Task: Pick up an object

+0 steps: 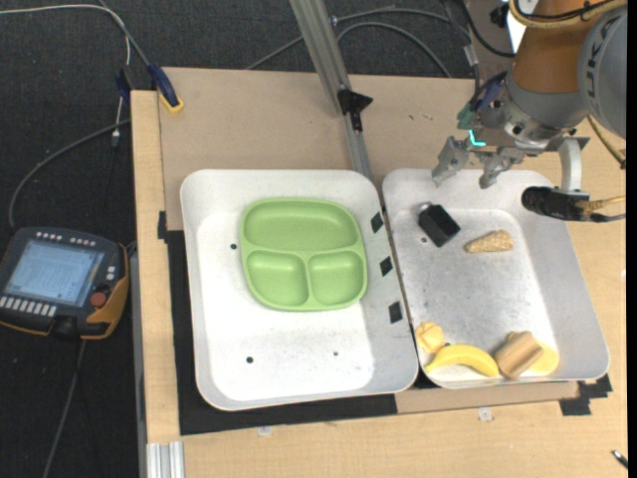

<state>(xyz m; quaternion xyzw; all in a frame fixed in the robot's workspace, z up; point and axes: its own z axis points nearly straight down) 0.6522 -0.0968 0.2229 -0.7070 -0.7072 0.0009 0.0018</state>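
Gripper (pixel 471 170) is held with fingers spread and nothing between them, above the right bin's (pixel 587 317) far rim, near the black block (pixel 437 224)

- A robot lab or test bench, not a home.
- A plywood bench (pixel 259 118) stands on dark carpet (pixel 60 118).
- A handheld control pendant (pixel 62 282) lies on the floor, trailing loose cables (pixel 90 28).
- A metal pole (pixel 323 53) stands at a slant over the bench.
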